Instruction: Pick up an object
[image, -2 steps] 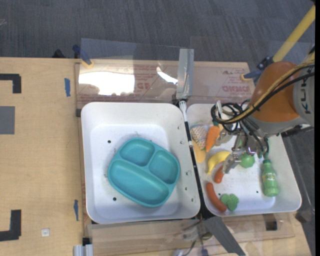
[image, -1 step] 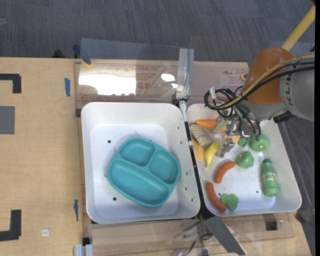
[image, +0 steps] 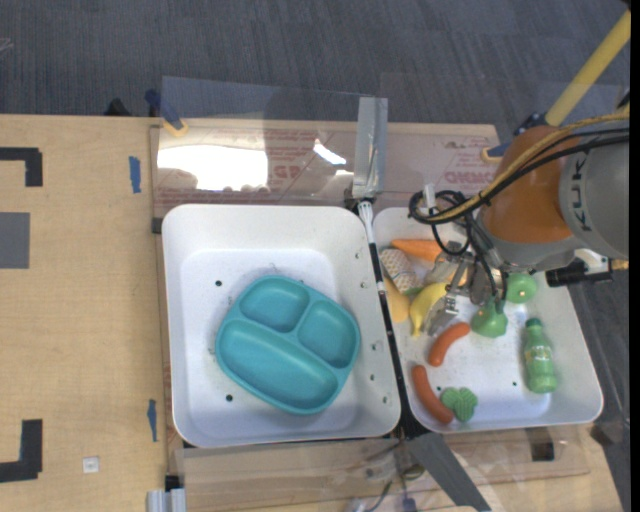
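The tool (image: 447, 305) hangs just beside the yellow plastic banana (image: 425, 300); its state cannot be told. It should descend squarely, avoiding the neighbouring orange plastic sausage (image: 448, 342).

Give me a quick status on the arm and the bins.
Gripper low in right bin, over yellow toy; grip unclear. Sausage, green bottle, broccoli close around. Teal tray in left bin.

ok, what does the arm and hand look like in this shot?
The arm is grey with a broad orange band above the wrist. Black and yellow cables loop along it toward the hand, which is a small metallic assembly with two slim silvery fingers. Part of a dark letter marking shows on the grey casing.
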